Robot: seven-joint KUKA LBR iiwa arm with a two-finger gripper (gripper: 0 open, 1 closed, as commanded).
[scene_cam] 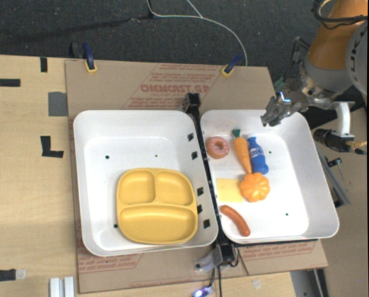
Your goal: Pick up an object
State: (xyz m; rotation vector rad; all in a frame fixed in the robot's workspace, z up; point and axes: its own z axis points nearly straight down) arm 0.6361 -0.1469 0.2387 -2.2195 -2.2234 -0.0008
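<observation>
Gripper: hung at the upper right of the frame, over the top rim of the right bin; whether it was wide or narrow could not be told, and nothing was seen held in it. Arm: grey with an orange band, reaching in from the upper right corner.

Right bin, contents, all below and left of the gripper:
- Blue bottle, lying lengthwise, nearest the gripper.
- Carrot, orange with a green top, lying just beside the bottle on its left.
- Doughnut, pink-brown ring, near the bin's left wall.
- Orange pumpkin-like piece, just below the bottle and carrot.
- Yellow flat slice, touching the pumpkin-like piece on its left.
- Sausage, reddish, lying at a slant toward the bin's lower edge.

Left bin: held a yellow divided plate, three compartments, in its lower half.

Both bins stood on a cardboard sheet fastened by two clamps at its top edge.
</observation>
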